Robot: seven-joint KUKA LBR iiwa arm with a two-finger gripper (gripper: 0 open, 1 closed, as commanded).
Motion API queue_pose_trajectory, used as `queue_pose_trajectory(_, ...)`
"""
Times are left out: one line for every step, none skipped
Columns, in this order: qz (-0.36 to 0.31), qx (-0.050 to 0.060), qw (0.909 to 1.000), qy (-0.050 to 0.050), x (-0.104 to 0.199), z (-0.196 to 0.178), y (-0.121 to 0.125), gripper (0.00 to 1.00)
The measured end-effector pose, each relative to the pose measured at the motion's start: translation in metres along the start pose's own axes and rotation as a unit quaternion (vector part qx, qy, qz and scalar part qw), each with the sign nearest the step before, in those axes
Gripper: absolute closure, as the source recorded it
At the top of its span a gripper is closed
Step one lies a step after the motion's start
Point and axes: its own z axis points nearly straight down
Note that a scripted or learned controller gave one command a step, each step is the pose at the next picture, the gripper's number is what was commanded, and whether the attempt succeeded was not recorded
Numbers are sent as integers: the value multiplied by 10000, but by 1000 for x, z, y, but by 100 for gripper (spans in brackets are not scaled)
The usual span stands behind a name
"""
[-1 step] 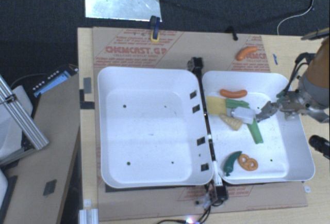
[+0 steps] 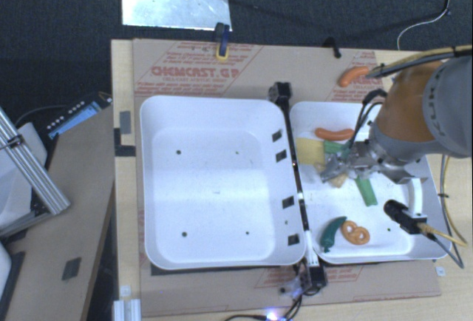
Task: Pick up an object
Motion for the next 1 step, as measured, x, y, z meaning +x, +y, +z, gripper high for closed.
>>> queue_pose_trajectory(27, -36, 10000, -18, -4, -16, 1, 100)
